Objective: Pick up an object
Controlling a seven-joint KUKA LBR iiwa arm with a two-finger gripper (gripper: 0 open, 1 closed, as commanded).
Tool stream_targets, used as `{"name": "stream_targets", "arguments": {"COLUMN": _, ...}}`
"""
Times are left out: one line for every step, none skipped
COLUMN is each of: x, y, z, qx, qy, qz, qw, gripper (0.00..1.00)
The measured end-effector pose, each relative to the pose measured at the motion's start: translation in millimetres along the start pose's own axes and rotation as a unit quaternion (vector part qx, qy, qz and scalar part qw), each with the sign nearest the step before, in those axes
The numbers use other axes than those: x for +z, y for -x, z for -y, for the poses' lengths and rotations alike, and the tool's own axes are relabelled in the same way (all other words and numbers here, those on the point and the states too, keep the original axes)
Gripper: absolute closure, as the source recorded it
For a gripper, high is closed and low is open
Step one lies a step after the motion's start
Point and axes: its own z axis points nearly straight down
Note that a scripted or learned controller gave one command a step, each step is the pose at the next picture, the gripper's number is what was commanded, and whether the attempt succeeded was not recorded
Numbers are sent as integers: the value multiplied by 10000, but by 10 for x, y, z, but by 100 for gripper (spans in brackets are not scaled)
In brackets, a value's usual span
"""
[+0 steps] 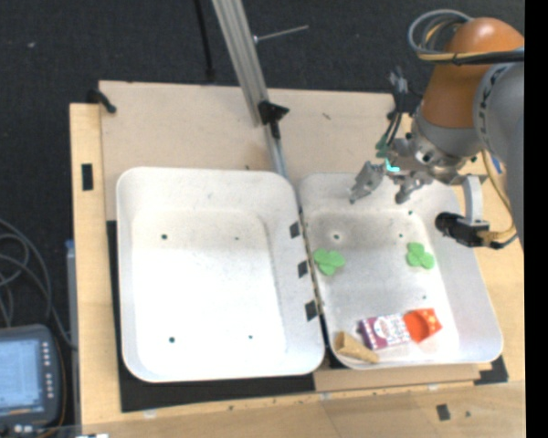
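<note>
gripper: hangs over the far edge of the right bin, fingers spread apart, nothing between them
arm: grey with orange band, reaching in from the right
right bin: holds all the loose objects
green pieces: one near the bin's left wall, another toward its right side
purple and orange carton: lies at the near edge, well apart from the gripper
tan piece: just left of the carton
left bin: white, beside the right bin
</note>
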Motion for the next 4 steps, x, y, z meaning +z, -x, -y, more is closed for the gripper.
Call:
{"name": "stream_targets", "arguments": {"x": -25, "y": 2, "z": -9, "qx": -9, "qy": 20, "qz": 9, "qw": 10000, "gripper": 0}}
{"name": "stream_targets", "arguments": {"x": 474, "y": -80, "z": -31, "qx": -12, "qy": -3, "qz": 8, "qw": 10000, "gripper": 0}}
{"name": "stream_targets", "arguments": {"x": 999, "y": -68, "z": -26, "qx": 6, "qy": -1, "qz": 12, "qw": 10000, "gripper": 0}}
{"name": "stream_targets", "arguments": {"x": 847, "y": -57, "z": -46, "qx": 13, "qy": 43, "qz": 16, "qw": 10000, "gripper": 100}}
